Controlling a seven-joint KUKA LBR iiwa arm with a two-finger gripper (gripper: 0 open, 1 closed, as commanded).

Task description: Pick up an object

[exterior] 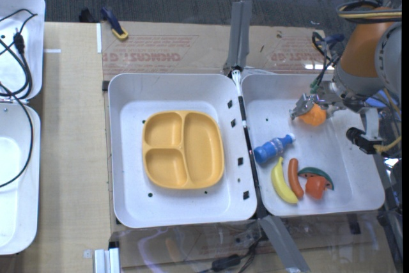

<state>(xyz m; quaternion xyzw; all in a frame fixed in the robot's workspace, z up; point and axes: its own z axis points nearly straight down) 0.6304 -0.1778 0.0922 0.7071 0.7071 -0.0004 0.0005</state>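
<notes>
In the right bin (pixel 358 195), my gripper (pixel 307 109) reaches in from the right and sits near the back wall. A small orange fruit (pixel 315 116) shows between its metal fingers, which are shut on it. Lower in the same bin lie a blue bottle (pixel 272 149), a yellow banana (pixel 281 182), a red sausage (pixel 294 177) and a red-and-green fruit piece (pixel 316 182), all apart from the gripper.
The left bin (pixel 128 201) holds a yellow divided plate (pixel 183 150). A grey divider post (pixel 239 35) stands between the bins at the back. Cables hang by the arm at the right edge. White tubs (pixel 19 137) sit far left.
</notes>
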